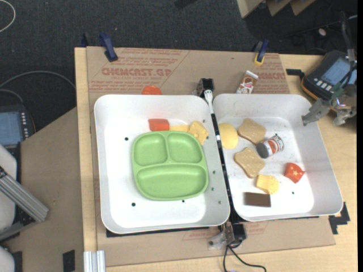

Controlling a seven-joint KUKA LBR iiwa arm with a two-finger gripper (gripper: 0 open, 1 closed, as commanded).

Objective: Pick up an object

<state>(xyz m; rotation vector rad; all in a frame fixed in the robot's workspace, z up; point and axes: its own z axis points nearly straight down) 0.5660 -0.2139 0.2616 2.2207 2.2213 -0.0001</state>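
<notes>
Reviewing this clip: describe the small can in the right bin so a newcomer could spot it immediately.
Start at the right white bin, the one without the green divided plate. Near its centre, between two toast-like slices and beside a red piece, lies the small can on its side. It alone is cylindrical, with a red-and-white label and a dark grey end.

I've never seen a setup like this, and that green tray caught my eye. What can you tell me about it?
The green tray is a pale green, plastic-looking divided plate with rounded corners. It has three compartments: two small ones at the far side and one wide one nearer the camera, and nothing lies in them. It lies flat in the left bin, about in the middle. At its far edge a yellow piece and an orange block lie right against it.
</notes>
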